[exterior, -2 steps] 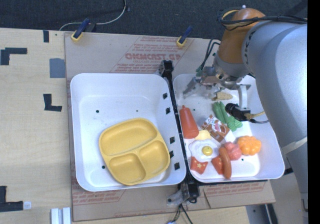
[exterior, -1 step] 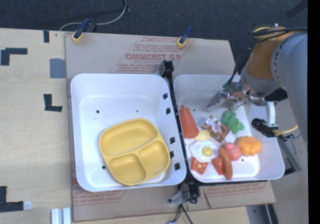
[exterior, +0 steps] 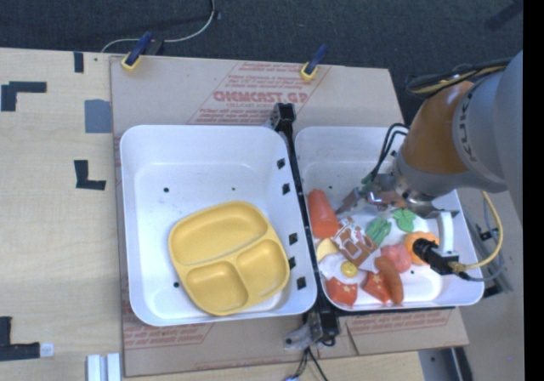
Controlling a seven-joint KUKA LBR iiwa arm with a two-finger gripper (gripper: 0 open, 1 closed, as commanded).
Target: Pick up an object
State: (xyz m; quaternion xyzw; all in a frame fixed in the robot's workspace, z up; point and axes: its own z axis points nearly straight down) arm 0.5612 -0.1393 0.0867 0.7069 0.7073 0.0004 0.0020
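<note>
Gripper [exterior: 364, 197] position: low inside the right bin [exterior: 340, 143], above the near half where the toy food is heaped. Finger state: cannot be determined, because the metal parts at the tip merge with the clutter beneath them. No object is visibly held between them.

Candidate object: the orange carrot-like piece [exterior: 322, 214], lying just to the tool's left and slightly nearer the camera, close to the divider between the bins. Judged properties: hollow moulded plastic, light, rigid, smooth and somewhat slippery. It is elongated; take hold across its narrow width near mid-length, not at the tapered end, where the pads would likely slide off.

Adjacent items, working outward from the tool:
- Green leafy piece [exterior: 379, 227], directly below the tip, thin and irregular; a poor grasp target.
- Brown-and-white waffle-like piece [exterior: 353, 242], touching the carrot's lower end.
- Fried egg piece [exterior: 338, 269] and red pieces [exterior: 342, 291] at the bin's near edge.
- Reddish sausage shape [exterior: 391, 277], nearer the camera and to the tool's right.

The pieces touch and overlap, so closing on one may disturb its neighbours.

Left bin [exterior: 144, 150]: well apart from the tool, across the divider; it contains a yellow compartment plate [exterior: 228, 256].
</note>
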